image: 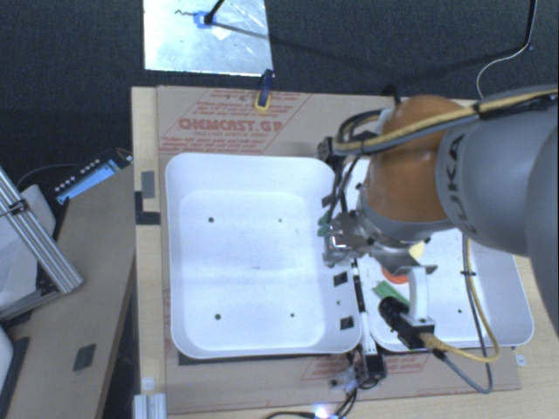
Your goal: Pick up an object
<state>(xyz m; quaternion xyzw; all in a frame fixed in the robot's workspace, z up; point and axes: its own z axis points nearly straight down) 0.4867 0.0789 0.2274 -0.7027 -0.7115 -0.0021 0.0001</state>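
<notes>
Grey arm (498,182) crowded the shallow white plastic right bin (517,321); claw (338,245) hung at the rounded rim beside the smooth left bin (188,234), grip impossible to tell.

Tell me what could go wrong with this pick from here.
The arm covers most of the right bin, so its orange thing and yellow thing lie half hidden, close together; a grab may miss or nudge one. The arm also hangs near the left bin, whose wall it might strike.
</notes>
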